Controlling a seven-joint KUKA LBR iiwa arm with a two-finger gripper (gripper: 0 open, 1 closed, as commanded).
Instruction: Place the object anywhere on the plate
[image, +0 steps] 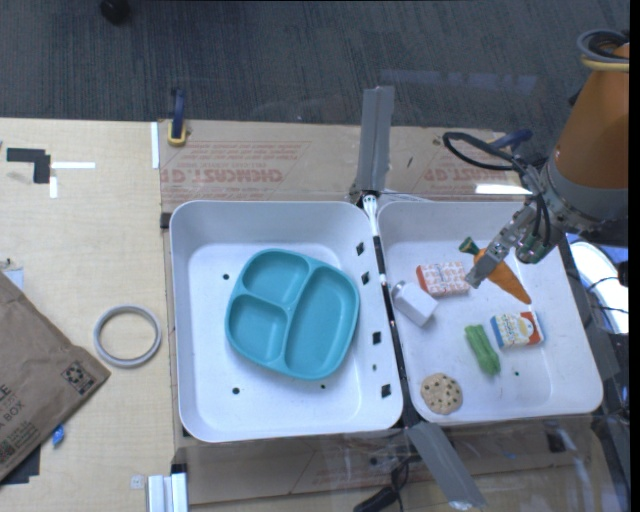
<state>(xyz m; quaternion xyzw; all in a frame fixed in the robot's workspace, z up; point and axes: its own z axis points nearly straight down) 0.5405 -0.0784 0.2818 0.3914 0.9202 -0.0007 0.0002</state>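
A teal divided plate (293, 313) lies in the left white bin (190, 330). In the right bin (560, 390) an orange toy carrot (512, 282) with a green top (467, 245) lies near the back right. My gripper (487, 264) is low over the carrot's upper end and hides part of it. I cannot make out whether the carrot rests on the bin floor or is lifted.
The right bin also holds a red-and-white packet (443, 278), a grey block (413, 303), a green stick (482, 350), a small carton (514, 330) and a cookie (441, 393). A tape ring (127, 334) and a cardboard box (30, 390) lie on the bench at left.
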